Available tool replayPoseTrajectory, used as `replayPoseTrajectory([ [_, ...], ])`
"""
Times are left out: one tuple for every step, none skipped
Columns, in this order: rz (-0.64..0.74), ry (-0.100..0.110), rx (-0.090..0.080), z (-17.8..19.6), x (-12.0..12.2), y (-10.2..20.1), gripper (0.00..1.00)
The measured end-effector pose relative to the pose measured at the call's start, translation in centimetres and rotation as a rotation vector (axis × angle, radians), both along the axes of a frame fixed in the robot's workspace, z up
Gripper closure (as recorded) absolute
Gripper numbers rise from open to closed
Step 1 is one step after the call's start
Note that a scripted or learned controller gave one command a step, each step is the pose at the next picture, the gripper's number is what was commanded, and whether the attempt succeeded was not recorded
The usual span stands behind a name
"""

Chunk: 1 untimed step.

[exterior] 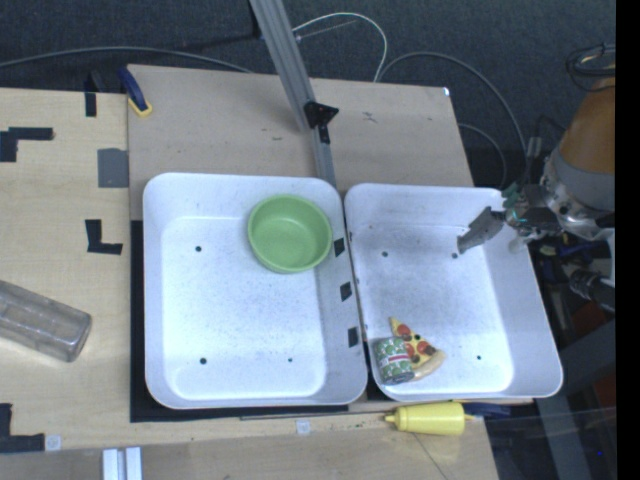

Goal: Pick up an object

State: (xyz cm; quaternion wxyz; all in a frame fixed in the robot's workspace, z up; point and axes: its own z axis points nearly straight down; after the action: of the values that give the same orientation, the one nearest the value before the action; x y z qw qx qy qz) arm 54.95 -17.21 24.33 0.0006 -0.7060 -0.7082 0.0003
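A pale wooden bench [230,108] on dark carpet bears two shallow white plastic bins side by side, their floors speckled with fine dark dots.

The grey two-finger gripper [478,232] hangs over the right bin [520,298], near its 1 o'clock corner, pointing down and toward 8 o'clock. At this slant it reads as one dark wedge, so I cannot tell whether it is parted or closed; nothing shows in its grasp. Behind it the wrist and the orange-banded arm [590,148] run off toward 3 o'clock.

The nearest candidate, I judge, is the small flat printed item [405,353], a soft-looking packet or toy with red, green and yellow markings, lying in the same bin near its 7 o'clock corner. From the gripper it lies toward 7 o'clock, well apart, its long axis running roughly 10 to 4 o'clock.

Farther out, a round, smooth light-green plastic bowl [289,233] sits upright in the left bin [170,268], toward its 1 o'clock side. Outside the bins, a yellow squeeze bottle [430,419] lies on its side along the right bin's 6 o'clock rim, and a clear ribbed plastic tumbler [40,320] lies at the bench's 9 o'clock edge.
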Motion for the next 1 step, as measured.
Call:
replayPoseTrajectory([
  [0.0,0.0,0.0,0.01,-0.01,-0.01,0.0],
])
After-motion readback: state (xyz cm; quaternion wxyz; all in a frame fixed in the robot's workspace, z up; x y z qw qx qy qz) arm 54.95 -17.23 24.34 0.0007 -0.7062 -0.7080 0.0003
